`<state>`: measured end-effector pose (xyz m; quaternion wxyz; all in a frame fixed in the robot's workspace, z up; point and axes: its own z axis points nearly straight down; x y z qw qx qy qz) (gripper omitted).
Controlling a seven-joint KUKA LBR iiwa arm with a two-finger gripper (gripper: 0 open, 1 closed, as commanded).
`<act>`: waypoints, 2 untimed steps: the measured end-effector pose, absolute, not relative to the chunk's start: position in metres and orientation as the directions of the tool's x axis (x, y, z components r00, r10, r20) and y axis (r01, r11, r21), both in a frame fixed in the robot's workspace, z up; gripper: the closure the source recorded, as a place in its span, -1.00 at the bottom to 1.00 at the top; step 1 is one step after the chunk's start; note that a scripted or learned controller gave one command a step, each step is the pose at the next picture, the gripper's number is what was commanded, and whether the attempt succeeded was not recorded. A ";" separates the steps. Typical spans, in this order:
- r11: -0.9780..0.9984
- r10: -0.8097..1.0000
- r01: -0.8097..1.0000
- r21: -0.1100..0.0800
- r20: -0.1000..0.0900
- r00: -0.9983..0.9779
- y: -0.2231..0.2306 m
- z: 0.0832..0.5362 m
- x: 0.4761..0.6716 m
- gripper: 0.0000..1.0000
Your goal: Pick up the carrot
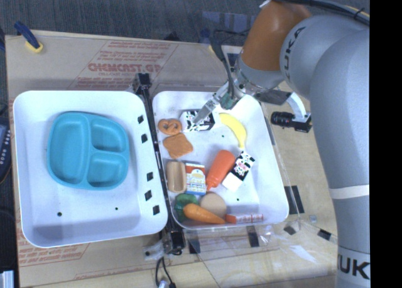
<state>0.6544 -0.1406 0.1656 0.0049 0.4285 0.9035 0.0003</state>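
**Carrot untouched, pick not begun**

Arm (pixel 314 48) fills the upper right of the frame, reaching down-left over the right bin (pixel 270 174). Left of it, the left bin (pixel 25 155) holds a blue divided plate (pixel 88 150). Gripper (pixel 204 116) sits near the right bin's upper edge, at a black-and-white carton (pixel 200 122); I cannot tell its state. Carrot (pixel 202 214) lies at the bin's lower edge, well apart from the gripper, beside a beige egg (pixel 213 203). Everything remains: travel, descent, grasp, lift.
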 end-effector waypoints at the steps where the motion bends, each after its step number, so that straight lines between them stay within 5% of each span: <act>1: 0.745 0.667 0.667 -0.003 0.005 -0.745 -0.117 0.090 0.576 -1.00; 2: 0.749 0.662 0.662 0.000 0.000 -0.749 -0.116 0.102 0.579 1.00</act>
